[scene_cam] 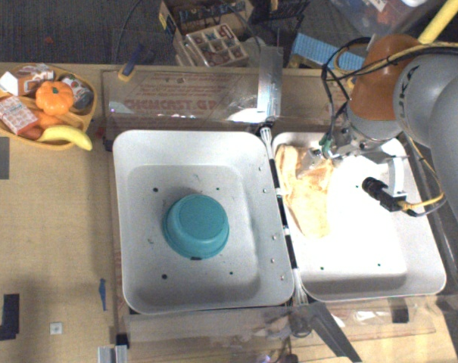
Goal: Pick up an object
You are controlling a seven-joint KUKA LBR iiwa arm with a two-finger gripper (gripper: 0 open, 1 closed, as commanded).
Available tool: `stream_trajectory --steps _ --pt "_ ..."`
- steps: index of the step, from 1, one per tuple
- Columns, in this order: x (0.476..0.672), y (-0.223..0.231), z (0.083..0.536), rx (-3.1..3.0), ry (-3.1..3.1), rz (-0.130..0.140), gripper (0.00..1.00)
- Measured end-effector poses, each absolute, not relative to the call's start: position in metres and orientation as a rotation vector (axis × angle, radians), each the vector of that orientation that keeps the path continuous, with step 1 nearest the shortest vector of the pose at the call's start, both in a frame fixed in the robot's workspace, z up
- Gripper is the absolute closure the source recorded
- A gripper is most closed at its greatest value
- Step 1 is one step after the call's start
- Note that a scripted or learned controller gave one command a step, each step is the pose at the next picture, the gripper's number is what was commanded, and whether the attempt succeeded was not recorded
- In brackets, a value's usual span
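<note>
A teal bowl [197,226] lies upside down in the middle of the left bin [138,165]. A pale tan, floppy cloth-like piece [308,199] lies along the left side of the right bin [380,263]. My gripper [324,153] is low over the upper part of that tan piece, near the bin's far left corner, and seems to touch it. The grey wrist with its orange band [386,66] rises behind it to the right. Whether the tan piece is held is not visible.
A black cable part [380,191] hangs over the right bin's right half. A plate of toy fruit [43,112] sits on the bench at far left. A clear plastic sheet [191,97] lies behind the bins. Boxes and crates stand on the floor beyond.
</note>
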State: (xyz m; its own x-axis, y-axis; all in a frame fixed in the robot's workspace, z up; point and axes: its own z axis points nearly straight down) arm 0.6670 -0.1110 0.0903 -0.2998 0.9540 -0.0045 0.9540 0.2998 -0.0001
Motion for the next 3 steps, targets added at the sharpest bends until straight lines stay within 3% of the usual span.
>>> stream_trajectory --steps 1,2,3 --pt "0.668 -0.11 0.102 1.857 2.527 0.005 1.0" --pt "0.631 -0.166 0.137 1.95 2.465 -0.002 1.0" --pt "0.667 -0.117 0.207 1.894 2.504 0.0 1.0"
